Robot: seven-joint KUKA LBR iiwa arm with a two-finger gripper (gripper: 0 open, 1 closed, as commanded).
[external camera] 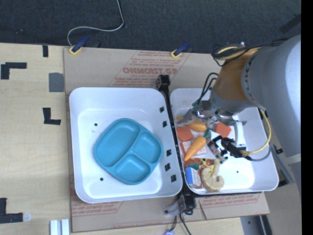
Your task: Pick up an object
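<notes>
Orange plastic is the likeliest prize here: a toy carrot [194, 147] lies in the right bin [254, 177] amid a small heap of play food, touching a red piece [185, 133] and near a pale mushroom-like piece [213, 181], while the left bin [85, 106] carries a blue divided plate [128, 151]. The gripper [209, 115] hangs just above the heap, and whether it is open or closed I cannot tell, since the wrist hides that part. The carrot looks light, stiff and probably a bit slick, so I would grip it across its thick middle rather than the tapered tip.
</notes>
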